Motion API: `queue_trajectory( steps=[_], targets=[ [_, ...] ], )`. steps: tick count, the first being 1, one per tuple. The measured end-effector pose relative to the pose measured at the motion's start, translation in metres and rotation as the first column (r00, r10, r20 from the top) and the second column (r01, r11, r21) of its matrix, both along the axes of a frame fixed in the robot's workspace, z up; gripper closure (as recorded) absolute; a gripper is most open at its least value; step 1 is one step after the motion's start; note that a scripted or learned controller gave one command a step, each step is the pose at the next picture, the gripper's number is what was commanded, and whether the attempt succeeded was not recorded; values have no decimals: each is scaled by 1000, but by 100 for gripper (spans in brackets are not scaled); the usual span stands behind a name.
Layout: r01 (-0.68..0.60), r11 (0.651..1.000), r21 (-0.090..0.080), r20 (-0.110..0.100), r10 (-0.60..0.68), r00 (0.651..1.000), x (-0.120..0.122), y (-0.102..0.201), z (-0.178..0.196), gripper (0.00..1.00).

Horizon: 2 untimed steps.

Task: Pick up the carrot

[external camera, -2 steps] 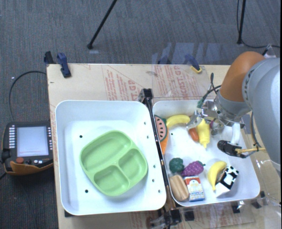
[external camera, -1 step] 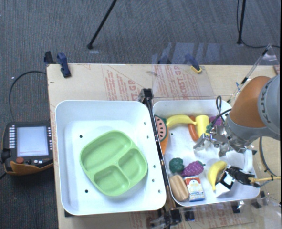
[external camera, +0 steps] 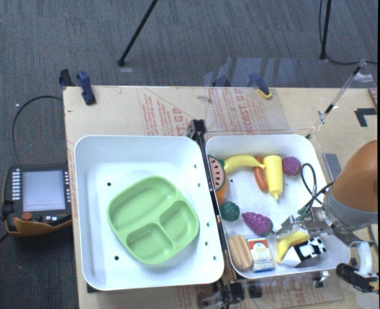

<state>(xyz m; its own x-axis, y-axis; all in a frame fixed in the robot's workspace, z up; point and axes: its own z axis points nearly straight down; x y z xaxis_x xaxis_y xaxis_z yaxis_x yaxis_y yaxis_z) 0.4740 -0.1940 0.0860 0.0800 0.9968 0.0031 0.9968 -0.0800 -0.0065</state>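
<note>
The carrot (external camera: 260,179) is a short orange piece lying in the right bin (external camera: 267,140), wedged between a yellow banana (external camera: 243,163) and a yellow mustard bottle (external camera: 274,172). My gripper (external camera: 303,220) hangs low over the bin's right side, below and to the right of the carrot and well apart from it. It sits just above a yellow fruit piece (external camera: 291,243) and a black-and-white carton (external camera: 310,250). The grey wrist and orange band (external camera: 364,179) rise at the right edge.
The right bin also holds a watermelon slice (external camera: 217,172), a purple item (external camera: 291,165), a green vegetable (external camera: 229,211), purple grapes (external camera: 257,222), a hot dog (external camera: 241,252) and a small box (external camera: 261,255). In the left bin (external camera: 93,172) lies a green divided plate (external camera: 152,219).
</note>
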Motion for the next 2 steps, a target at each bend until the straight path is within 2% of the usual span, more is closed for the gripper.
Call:
queue_trajectory(
  steps=[1,2],
  targets=[
    [-108,994,1,2,108,994,38,49,0,0],
    [-228,974,-4,7,228,974,11,-8,62,0]
  ],
)
